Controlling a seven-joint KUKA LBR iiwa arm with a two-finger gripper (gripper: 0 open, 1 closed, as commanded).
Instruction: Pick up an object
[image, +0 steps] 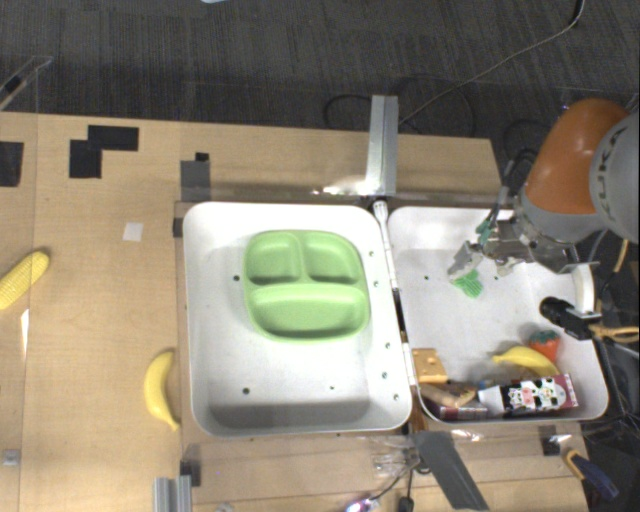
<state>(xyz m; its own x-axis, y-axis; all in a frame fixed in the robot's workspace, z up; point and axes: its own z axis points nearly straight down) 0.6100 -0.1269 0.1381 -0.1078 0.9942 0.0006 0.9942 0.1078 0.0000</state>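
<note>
Pincer (468, 262) hovering spread above small green piece (468, 286) in right bin (430, 225), apparently lining up a grab.

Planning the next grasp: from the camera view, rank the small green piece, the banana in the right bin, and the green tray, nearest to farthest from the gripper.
1. small green piece, just below the gripper.
2. banana, lower right bin.
3. green tray, left bin.

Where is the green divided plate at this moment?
The green divided plate lies in the left white bin, near its middle and toward the far wall, well left of the gripper over the right bin.
</note>
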